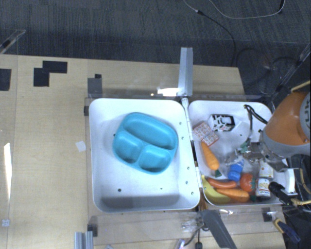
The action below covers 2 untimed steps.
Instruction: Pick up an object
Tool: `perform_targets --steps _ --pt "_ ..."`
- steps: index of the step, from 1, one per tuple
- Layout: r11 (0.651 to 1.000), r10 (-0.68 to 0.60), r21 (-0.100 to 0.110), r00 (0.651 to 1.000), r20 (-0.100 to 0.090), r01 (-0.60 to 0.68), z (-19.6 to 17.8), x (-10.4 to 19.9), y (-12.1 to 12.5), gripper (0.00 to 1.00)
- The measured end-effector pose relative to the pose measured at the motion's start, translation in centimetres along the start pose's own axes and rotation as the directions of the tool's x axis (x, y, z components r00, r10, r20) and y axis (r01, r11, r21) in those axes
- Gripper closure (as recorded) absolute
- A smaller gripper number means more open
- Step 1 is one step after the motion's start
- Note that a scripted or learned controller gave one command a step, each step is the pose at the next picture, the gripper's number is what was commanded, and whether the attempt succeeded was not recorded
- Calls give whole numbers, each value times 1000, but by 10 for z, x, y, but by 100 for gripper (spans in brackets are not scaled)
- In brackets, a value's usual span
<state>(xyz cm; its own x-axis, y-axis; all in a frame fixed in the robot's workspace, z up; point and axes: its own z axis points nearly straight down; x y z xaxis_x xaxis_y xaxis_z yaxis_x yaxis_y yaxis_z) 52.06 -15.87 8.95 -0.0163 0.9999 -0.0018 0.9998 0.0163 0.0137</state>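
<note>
Hovering my claw (248, 153) over the right bin (257, 108) w/ toys piled at 6 o'clock; can't tell its state.

A robotics lab: bench (43, 146), white bins (104, 194), loose cables (233, 14).

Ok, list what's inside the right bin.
The right bin holds a carrot, blue cup, tomato, banana, sausage and printed packets. The arm covers its right side.

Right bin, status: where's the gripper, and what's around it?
Gripper low over right bin, among the toys. Carrot, blue cup, tomato lying loose. Blue tray in left bin.
</note>
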Motion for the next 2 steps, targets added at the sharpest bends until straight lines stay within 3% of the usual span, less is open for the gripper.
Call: perform_targets --steps 1,2 --pt "1000 -3 -7 1000 1 3 -12 1 3 100" --pt "998 -60 7 998 -1 60 -114 64 -4 100"
